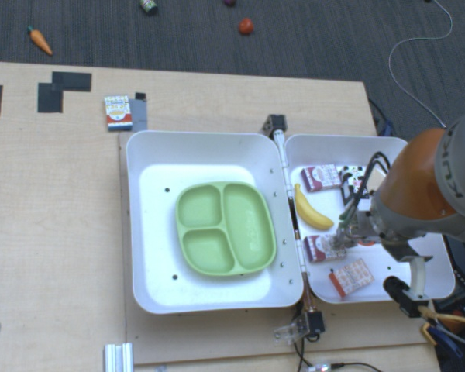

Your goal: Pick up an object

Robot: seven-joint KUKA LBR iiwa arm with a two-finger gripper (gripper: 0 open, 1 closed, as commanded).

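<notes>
Reaching into the right bin [442, 281] from three o'clock, the tool [342, 241] hangs low over a small maroon-and-white carton [322, 248]; whether it is open or closed I cannot tell, nor whether anything is gripped. That carton, the likeliest target, lies at the bin's nine o'clock side. A square descent across its flat faces would probably serve best, keeping off the curved, smooth banana [311, 210] at eleven o'clock. Another boxy carton [322, 177] sits at twelve, a red-and-white packet [350, 277] at five. Farther out at nine, the left bin [151, 285] holds a glossy green divided plate [225, 229] on the pale wooden counter [54, 231].
</notes>
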